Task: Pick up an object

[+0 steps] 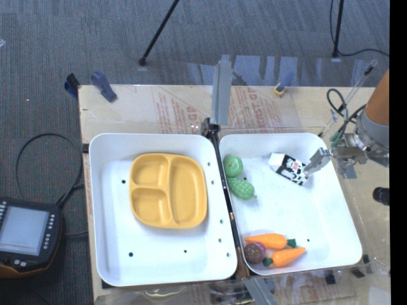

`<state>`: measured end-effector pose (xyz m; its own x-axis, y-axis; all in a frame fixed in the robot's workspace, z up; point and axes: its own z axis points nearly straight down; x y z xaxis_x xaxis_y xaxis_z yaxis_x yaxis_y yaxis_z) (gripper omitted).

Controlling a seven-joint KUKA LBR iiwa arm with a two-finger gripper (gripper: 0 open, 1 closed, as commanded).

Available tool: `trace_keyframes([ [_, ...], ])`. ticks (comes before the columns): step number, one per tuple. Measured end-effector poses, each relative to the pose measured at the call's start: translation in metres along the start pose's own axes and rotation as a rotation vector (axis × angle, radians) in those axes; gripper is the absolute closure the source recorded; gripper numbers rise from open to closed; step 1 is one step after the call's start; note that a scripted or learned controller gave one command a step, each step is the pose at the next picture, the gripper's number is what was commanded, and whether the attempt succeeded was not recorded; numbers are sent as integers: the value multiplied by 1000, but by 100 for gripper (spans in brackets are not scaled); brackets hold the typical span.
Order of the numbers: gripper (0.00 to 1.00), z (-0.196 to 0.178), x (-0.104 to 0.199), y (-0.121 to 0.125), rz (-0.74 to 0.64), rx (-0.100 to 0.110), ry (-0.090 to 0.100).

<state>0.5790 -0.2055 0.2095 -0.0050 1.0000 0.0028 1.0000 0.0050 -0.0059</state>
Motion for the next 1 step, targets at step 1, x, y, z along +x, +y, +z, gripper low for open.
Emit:
trace_keyframes([
  [1,0,-41,43,-27,-302,-2,-1],
])
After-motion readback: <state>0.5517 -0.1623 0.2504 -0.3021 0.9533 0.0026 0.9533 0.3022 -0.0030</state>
